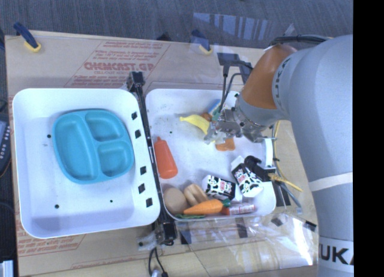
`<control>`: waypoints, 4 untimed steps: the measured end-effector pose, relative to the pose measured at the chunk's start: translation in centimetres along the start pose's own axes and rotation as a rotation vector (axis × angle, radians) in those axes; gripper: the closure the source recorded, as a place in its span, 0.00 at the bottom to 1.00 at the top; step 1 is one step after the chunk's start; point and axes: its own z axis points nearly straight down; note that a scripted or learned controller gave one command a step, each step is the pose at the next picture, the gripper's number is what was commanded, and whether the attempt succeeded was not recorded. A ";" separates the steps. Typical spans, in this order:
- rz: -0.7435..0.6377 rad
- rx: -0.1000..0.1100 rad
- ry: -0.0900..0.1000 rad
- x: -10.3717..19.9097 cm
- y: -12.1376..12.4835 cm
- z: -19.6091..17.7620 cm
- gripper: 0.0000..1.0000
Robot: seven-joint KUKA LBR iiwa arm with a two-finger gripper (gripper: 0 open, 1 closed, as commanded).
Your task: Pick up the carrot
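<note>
- Camera view: the carrot (204, 208) is seen lying flat at the near edge of the right bin (180, 99), tip toward the left bin (24, 150).
- Just beyond the carrot, a bread roll (195, 193) and two cow-patterned toys (219, 186) are located.
- The gripper (217, 135) is positioned well beyond the carrot, above a small orange piece (226, 145) and beside a banana (197, 122).
- The width of the gripper opening cannot be determined.
- A blue tray (93, 145) is seated in the left bin.
</note>
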 end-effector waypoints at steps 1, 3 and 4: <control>0.000 0.000 0.000 0.0 0.0 0.0 0.00; -0.009 0.004 -0.001 0.1 0.0 -1.0 0.00; -0.016 0.005 -0.002 0.1 0.0 -2.0 1.00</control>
